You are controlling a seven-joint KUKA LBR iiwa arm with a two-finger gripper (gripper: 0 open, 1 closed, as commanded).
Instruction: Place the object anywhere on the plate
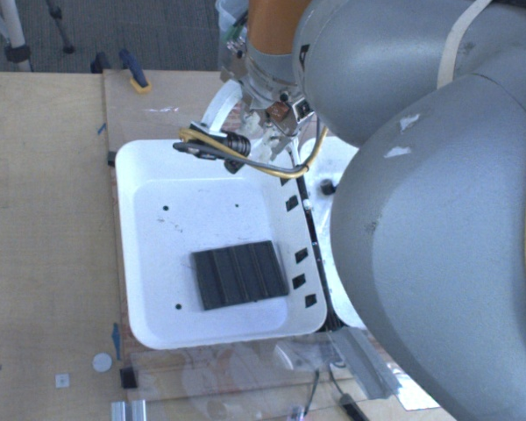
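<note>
- A dark grey, flat rectangular plate with ridged lengthwise grooves lies flat on the floor of the white bin, turned slightly askew, its right end near the bin's right wall.
- It sits well apart from the jaws, below them in the camera view, nothing touching it.
</note>
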